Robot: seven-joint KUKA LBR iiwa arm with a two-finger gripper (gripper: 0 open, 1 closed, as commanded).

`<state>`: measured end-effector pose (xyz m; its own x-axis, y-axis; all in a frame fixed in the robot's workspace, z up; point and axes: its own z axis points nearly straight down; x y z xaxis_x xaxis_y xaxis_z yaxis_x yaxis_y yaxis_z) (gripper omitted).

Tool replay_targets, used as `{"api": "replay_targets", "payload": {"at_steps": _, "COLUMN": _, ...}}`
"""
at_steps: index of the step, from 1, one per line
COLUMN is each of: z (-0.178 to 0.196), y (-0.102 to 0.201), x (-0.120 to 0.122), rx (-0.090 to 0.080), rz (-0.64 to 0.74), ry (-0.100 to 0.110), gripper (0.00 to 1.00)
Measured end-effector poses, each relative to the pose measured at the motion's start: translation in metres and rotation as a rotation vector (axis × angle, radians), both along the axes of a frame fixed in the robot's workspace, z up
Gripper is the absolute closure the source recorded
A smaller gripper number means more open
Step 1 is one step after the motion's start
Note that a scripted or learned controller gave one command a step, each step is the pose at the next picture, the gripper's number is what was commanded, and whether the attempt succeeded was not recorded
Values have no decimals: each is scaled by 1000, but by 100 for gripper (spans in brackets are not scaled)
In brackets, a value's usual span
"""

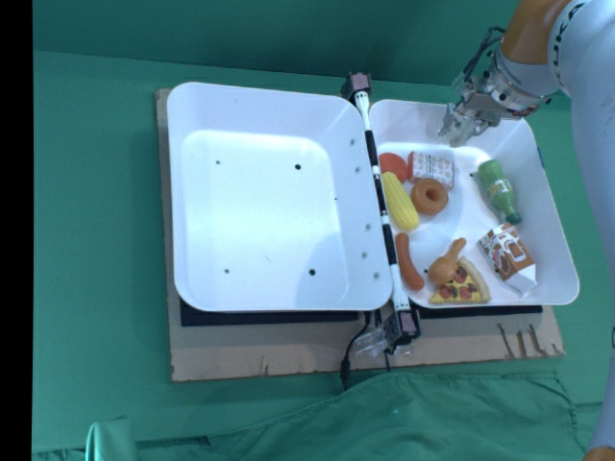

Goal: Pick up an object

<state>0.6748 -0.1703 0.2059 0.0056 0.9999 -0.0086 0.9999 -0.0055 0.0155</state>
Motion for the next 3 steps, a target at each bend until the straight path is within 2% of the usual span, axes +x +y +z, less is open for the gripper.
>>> {"api": "replay_targets", "payload": {"at_steps": 2, "z": 110, "y": -14, "x": -5, "rx": 4, "rz": 3, "ry": 4, "gripper": 100}}
{"api": "replay_targets", "payload": {"at_steps": 3, "z": 162, "y": -14, "x": 4, "rx": 4, "rz": 4, "ry": 3, "gripper": 100}}
